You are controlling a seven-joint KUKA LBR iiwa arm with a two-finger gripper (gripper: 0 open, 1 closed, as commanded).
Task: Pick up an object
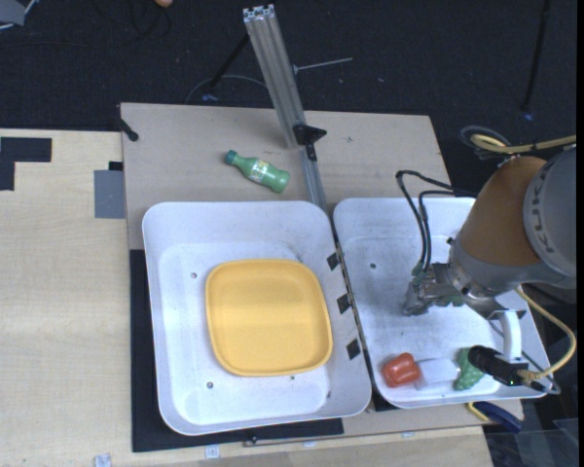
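Two white bins (175,261) sit on a wooden bench (389,154).

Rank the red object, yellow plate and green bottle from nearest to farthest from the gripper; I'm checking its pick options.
Measured from the gripper in the right bin:
1. Red object, same bin, toward the near edge.
2. Yellow plate, in the left bin.
3. Green bottle, on the bench behind the left bin.
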